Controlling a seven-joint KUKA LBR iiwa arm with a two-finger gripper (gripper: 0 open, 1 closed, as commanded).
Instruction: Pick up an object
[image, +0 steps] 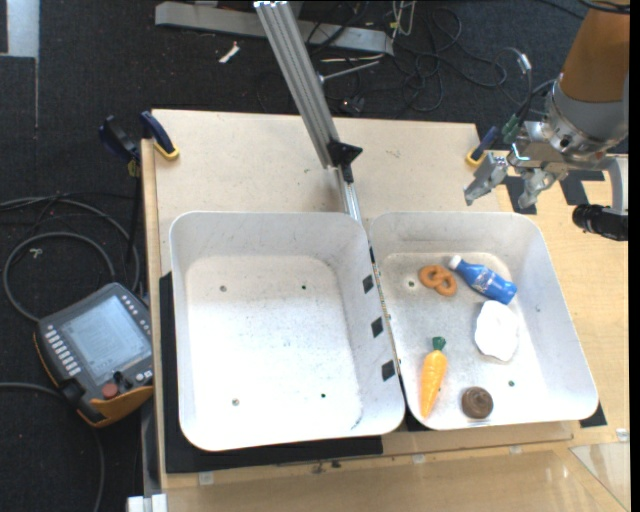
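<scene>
Broadly, the bench (260, 165) fills the middle of the view and carries two white bins side by side. The left bin (200, 250) shows a speckled floor. The right bin (560, 350) holds five small things.

The arm (598, 60) comes in at the top right, its orange band cut off by the frame's upper edge. Its gripper (510, 185) hangs above the bench just beyond the right bin's far rim, over no object. The two fingers (484, 184) stand spread apart with nothing between them, and they touch nothing in the bin.

Inside the right bin, from largest down: a white lump (497, 332) lies near the right wall; its shape is hard to read against the white floor. A carrot (432, 376) lies lengthwise near the bin's left wall, green top pointing away from the viewer. A blue bottle (485, 279) with a white cap lies on its side near the far end, just above the lump. An orange pretzel (438, 280) sits just left of the bottle's cap. A brown disc (477, 403) rests near the front wall, right of the carrot's tip.

A metal pole (305, 85) slants down to the seam between the bins. A pendant (95, 345) lies on the floor at left.
</scene>
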